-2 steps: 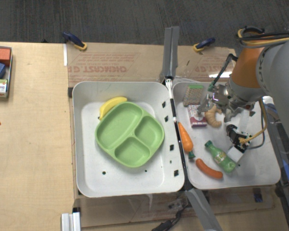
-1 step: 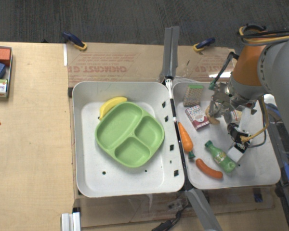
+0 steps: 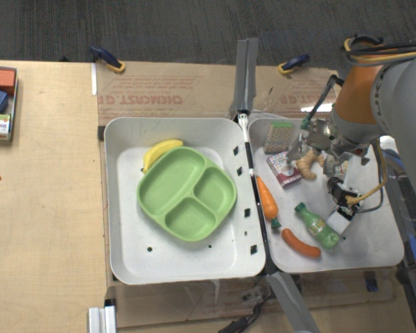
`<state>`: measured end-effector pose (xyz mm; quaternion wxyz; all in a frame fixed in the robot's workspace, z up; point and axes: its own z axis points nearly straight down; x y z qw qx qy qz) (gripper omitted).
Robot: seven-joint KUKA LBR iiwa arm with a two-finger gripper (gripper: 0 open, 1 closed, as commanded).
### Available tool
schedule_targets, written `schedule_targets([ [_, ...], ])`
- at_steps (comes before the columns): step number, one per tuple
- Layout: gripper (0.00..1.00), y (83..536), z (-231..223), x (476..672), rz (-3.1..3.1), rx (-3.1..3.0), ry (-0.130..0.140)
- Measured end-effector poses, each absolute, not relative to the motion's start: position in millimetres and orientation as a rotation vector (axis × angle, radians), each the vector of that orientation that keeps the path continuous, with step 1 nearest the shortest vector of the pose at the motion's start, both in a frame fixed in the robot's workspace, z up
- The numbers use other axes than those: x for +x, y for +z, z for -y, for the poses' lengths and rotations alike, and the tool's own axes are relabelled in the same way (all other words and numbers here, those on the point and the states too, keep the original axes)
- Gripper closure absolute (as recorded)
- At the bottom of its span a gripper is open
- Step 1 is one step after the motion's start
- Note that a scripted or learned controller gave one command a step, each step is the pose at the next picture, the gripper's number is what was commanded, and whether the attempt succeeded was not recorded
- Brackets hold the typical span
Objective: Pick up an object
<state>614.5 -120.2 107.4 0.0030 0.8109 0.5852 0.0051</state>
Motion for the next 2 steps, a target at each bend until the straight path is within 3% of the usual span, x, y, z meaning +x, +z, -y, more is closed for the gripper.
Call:
schedule_targets([
  [1, 0.0, 98, 122, 499.9, -2.004, 2.41, 0.012],
  [2, 0.0, 98, 130, 484.5, -2.022, 2.389, 0.021],
])
